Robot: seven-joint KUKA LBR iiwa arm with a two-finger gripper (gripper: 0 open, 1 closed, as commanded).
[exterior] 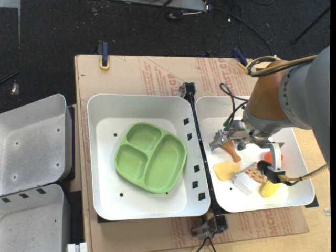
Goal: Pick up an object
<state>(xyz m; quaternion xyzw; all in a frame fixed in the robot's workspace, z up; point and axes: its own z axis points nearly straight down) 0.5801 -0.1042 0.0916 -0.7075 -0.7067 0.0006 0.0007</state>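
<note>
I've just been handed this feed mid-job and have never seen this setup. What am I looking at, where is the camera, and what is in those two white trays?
This is one fixed camera above a bench, looking down at a slant. The grey arm with the orange band is a robot arm reaching in from the right. Its gripper is low over the right bin; I cannot tell whether it holds anything.

The left bin holds a green divided plate. The right bin holds small items: a brown-handled piece just by the gripper, a pale yellow piece, a white block, a yellow item and something orange-red.

The job is to pick up one object.
</note>
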